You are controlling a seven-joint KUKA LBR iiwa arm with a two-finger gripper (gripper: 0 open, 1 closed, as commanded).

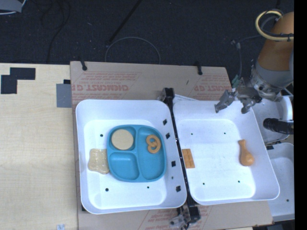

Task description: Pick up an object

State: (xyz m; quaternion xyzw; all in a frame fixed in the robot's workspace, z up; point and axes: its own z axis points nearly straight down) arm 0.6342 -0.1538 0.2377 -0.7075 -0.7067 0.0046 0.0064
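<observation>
- We take the right bin (225, 195) as our landmark; the gripper (236, 101) hangs over its far rim, near the right corner, well apart from everything lying inside.
- Its two fingers are spread, with nothing between them. We judge this an approach stance, ready to come down on a target.
- The likeliest target is the drumstick-shaped toy (245, 153), tan-orange, narrow at its far end and bulbous at its near end. It lies on the right bin's floor beside the right wall, nearer the camera than the gripper.
- A small orange card (188, 158) lies against the right bin's left wall.
- In the left bin (91, 195), across the divider from our landmark, a blue divided plate (136, 169) holds a round tan cookie (122, 139) and a pretzel (153, 143); a pale cracker-like piece (99, 161) sits just beside the plate's left edge.
</observation>
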